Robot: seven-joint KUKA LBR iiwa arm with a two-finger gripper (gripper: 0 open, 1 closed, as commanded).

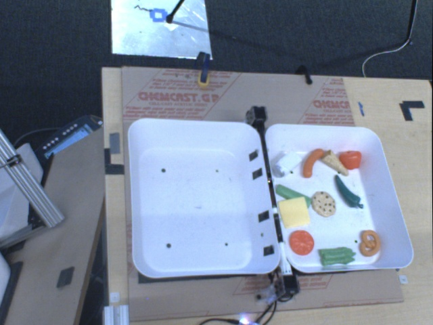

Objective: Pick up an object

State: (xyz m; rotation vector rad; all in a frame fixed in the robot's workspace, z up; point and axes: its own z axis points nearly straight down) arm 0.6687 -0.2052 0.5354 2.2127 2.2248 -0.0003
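Green beans, a red tomato slice and a pretzel lie lowest in the right bin. Above them sit a yellow cheese block, a cookie and a dark green pepper. Higher still are an orange sausage and a red tomato. The left bin lies beside it on the bench.

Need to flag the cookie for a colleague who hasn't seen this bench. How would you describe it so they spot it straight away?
Look in the right bin, around its middle. The cookie lies just right of the yellow square block. It is the one round tan piece with dark specks; the pretzel nearby is twisted with holes.
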